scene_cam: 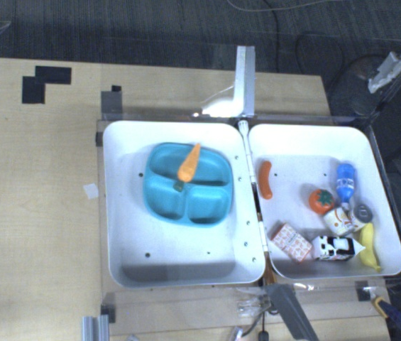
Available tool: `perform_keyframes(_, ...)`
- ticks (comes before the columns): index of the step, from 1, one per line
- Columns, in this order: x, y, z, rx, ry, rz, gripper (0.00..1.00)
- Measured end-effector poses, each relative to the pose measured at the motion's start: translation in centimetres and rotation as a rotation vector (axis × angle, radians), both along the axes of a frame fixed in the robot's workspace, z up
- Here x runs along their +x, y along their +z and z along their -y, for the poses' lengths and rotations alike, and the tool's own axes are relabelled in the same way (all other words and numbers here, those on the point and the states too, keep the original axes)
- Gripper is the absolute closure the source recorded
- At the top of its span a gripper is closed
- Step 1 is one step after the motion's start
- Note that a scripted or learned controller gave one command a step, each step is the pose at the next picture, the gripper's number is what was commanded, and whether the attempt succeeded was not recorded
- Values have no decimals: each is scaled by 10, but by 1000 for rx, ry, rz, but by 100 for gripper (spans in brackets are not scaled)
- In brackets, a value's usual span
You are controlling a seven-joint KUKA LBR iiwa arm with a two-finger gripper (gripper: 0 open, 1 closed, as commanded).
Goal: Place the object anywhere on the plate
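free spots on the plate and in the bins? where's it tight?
Blue divided plate: both front compartments bare; toy carrot lies over the back ones. Left bin: bare floor all round the plate, widest in front. Right bin: bare back strip and middle, between sausage and tomato. Crowded: its right side and front.

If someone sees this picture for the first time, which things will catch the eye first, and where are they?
The eye goes first to the bright blue divided plate in the middle of the left bin, with an orange carrot lying across its upper part. Next comes the cluster of small toys along the right side of the right bin: a blue bottle, a red tomato and a yellow banana.
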State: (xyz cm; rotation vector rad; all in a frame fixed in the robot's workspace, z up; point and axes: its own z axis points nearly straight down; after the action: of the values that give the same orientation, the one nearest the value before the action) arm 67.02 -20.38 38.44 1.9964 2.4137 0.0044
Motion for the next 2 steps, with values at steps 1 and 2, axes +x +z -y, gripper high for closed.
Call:
perform_keyframes(1, 0, 31, 0, 0, 68, -1, 0)
perform_keyframes(2, 0, 39, -31, 0, 115, -1, 0)
